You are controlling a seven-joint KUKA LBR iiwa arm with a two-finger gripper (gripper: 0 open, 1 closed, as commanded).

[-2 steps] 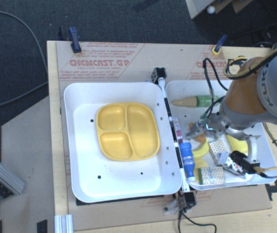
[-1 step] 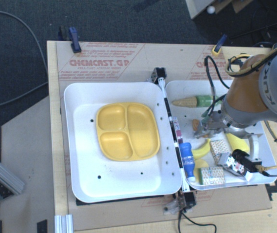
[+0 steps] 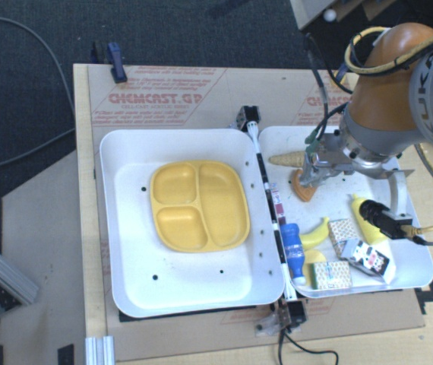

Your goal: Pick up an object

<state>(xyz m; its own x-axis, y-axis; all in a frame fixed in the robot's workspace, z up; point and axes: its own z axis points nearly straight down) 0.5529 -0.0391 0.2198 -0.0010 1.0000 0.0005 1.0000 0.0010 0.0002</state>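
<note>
A robotics lab is indicated: two shallow white plastic bins [image 3: 118, 226] are fixed on a cardboard-covered surface [image 3: 163, 97] left of the pincer [image 3: 313, 167], with loose black cables [image 3: 19, 29] on dark carpet.

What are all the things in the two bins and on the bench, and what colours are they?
White shallow bins: 2, white, side by side on the bench.
Divided plastic tray: 1, yellow, middle of the left bin.
Ice-cream cone toy: 1, tan, top left of the right bin.
Small round brown item: 1, orange-brown, below the gripper.
Banana toy: 1, yellow, right bin centre.
Blue bottle: 1, blue, right bin's left edge.
Small boxes: about 3, mixed colours, right bin's lower part.
Blue clamp: 1, blue, bench's top left.
Gripper: 1, grey metal, over the right bin.
</note>
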